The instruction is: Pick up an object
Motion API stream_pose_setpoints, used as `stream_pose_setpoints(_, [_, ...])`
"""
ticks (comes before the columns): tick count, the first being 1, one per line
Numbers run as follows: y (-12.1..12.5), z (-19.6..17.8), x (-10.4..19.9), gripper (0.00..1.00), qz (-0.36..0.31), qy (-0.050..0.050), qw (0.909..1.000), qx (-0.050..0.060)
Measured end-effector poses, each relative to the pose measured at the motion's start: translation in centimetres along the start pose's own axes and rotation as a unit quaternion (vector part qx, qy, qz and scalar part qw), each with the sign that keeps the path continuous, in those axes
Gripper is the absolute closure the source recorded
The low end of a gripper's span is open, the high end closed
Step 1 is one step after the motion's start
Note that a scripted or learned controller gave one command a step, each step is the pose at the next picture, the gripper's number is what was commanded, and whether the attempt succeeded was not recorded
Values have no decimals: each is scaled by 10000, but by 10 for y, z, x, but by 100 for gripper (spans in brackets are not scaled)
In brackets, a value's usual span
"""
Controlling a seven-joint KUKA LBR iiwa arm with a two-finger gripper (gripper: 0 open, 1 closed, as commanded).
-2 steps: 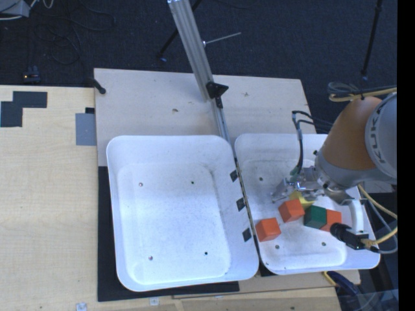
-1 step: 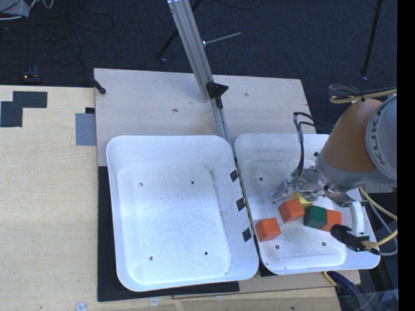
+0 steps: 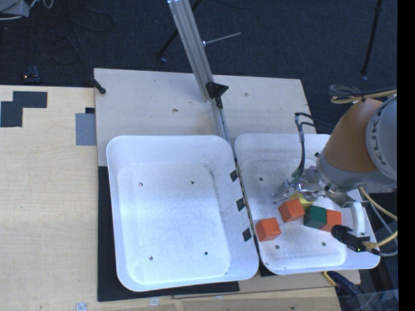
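Orange block [image 3: 268, 229], the leftmost of the loose pieces, lies in the right bin [image 3: 305, 258] near that bin's left wall and apart from the other pieces. It stands free on all visible sides, which makes it the easiest candidate for a pick.

Left bin [image 3: 130, 154]: noted, sits touching the right bin along the divider.

Moving right, a second orange block [image 3: 292, 210] sits just beside a yellow piece [image 3: 305, 201], which is partly hidden by the tool. Further right, a green block [image 3: 316, 217] rests against another orange block [image 3: 333, 219]; these two touch, and a clean grip on either looks doubtful without nudging its neighbour.

Gripper [image 3: 299, 188] is low in the right bin, directly over the cluster around the second orange block and the yellow piece. Whether it is released or clenched cannot be told from this angle, and no piece is visibly held by it. The arm [image 3: 353, 144] enters from the right.

Handling judgement: the blocks appear to be small, rigid, light cubes with flat faces, unlikely to deform or break. Smooth faces may slip if caught on a corner. Hold should be taken across two opposite flat sides, squarely, near mid-height. Crowding in the cluster is the main risk.
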State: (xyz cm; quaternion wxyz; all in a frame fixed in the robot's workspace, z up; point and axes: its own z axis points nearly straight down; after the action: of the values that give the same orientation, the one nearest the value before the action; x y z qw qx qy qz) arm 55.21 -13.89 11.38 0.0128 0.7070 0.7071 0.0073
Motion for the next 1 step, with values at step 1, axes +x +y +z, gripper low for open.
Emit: stream_pose_setpoints(1, [0,0,-1,0,5,-1,10000,1])
